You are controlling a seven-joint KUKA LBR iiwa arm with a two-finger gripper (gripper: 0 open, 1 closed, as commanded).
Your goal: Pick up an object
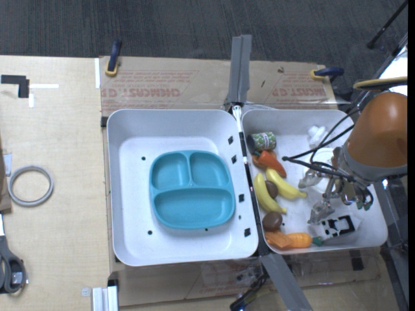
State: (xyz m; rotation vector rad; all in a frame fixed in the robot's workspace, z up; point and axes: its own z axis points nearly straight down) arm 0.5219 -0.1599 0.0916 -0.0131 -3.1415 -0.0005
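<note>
The right bin (295, 116) holds toy food along its left side: a green can (263, 140), a red-orange pepper (270, 161), two yellow bananas (272, 188), a brown piece (272, 221) and an orange carrot (290, 240) near the front wall. A small white object (316, 133) lies at the back right. My gripper (322, 207) hangs low over the bin's right half, right of the bananas and above a black-and-white tag (338, 226). Nothing shows between its fingers, and cables partly hide them.
The left bin (126, 193) holds a blue divided plate (192, 188). A roll of tape (29, 184) and scissors (11, 272) lie on the bench at far left. A metal divider post (240, 67) stands between the bins at the back.
</note>
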